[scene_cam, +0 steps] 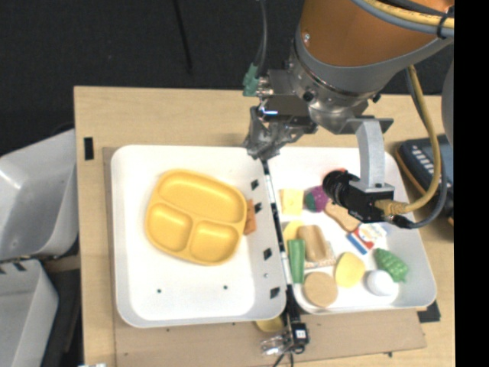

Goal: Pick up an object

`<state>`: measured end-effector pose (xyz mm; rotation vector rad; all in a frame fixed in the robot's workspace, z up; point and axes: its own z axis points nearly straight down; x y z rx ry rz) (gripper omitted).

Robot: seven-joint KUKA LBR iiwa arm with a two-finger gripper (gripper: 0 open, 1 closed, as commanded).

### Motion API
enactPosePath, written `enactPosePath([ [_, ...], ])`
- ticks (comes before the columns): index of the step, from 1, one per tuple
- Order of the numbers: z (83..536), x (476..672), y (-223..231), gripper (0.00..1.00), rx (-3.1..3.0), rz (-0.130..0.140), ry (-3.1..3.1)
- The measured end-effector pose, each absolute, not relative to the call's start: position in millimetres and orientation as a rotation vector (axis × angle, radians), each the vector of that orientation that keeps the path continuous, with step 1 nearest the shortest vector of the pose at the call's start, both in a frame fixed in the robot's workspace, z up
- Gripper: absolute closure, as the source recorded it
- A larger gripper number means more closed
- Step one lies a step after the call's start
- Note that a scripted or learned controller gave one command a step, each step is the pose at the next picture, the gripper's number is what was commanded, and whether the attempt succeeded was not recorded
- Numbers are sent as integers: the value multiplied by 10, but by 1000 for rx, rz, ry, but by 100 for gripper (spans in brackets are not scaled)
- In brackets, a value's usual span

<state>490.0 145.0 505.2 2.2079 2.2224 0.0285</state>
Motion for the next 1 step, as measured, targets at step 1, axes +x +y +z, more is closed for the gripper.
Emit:
enactPosePath([
  [1, 3568, 4887, 1027, 100, 2230, -22, 2221],
])
